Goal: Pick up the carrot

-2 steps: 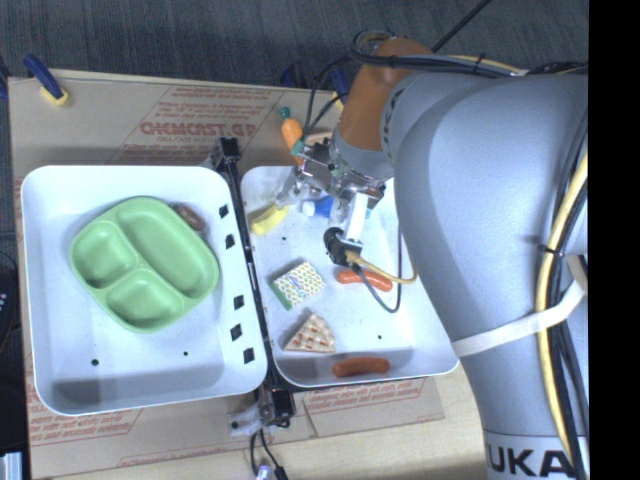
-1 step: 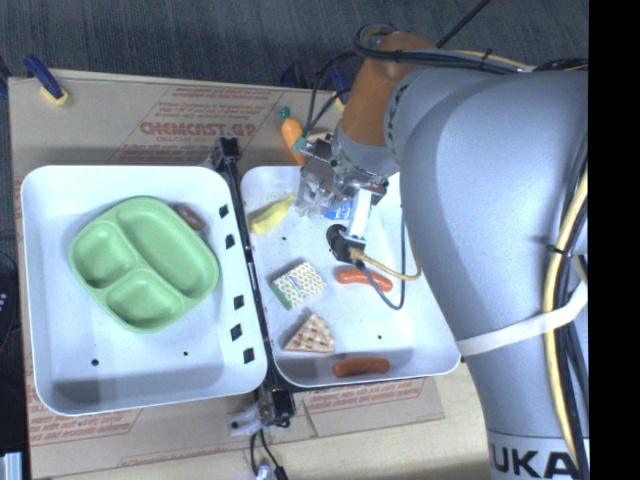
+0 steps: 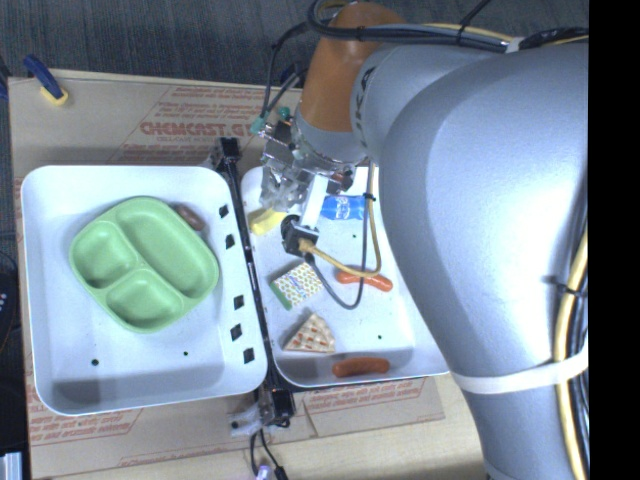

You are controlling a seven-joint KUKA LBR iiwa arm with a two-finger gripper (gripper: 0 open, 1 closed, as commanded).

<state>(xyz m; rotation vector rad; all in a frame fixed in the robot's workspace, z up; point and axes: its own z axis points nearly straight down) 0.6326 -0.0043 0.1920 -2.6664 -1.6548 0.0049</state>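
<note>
Cardboard-topped bench [image 3: 150, 118] under two white bins, dark carpet behind. Left bin [image 3: 60, 368] carrying a green tray [image 3: 145, 263] with a brown lump [image 3: 188, 215] at its far edge. Right bin [image 3: 400, 353] crowded: carrot [image 3: 366, 280] lying flat near the middle, orange, slim, pointing roughly across the bin, just beside a drooping yellow cable [image 3: 335, 263]. Close by, a checked block [image 3: 297, 284], a waffle wedge [image 3: 310, 335], a sausage [image 3: 360, 367] against the near wall, a yellow piece [image 3: 263, 220] and a blue packet [image 3: 343, 208] farther back.

Claw [image 3: 285, 190] low over the far end of the right bin, near the yellow piece and well apart from the carrot; fingers too tangled with cables and fittings to judge, so cannot tell whether apart or together.

Carrot likely a toy: light, stiff, smooth and a bit slippery, prone to roll. Best taken across the thick middle, fingers square to its length, minding the cable alongside.
</note>
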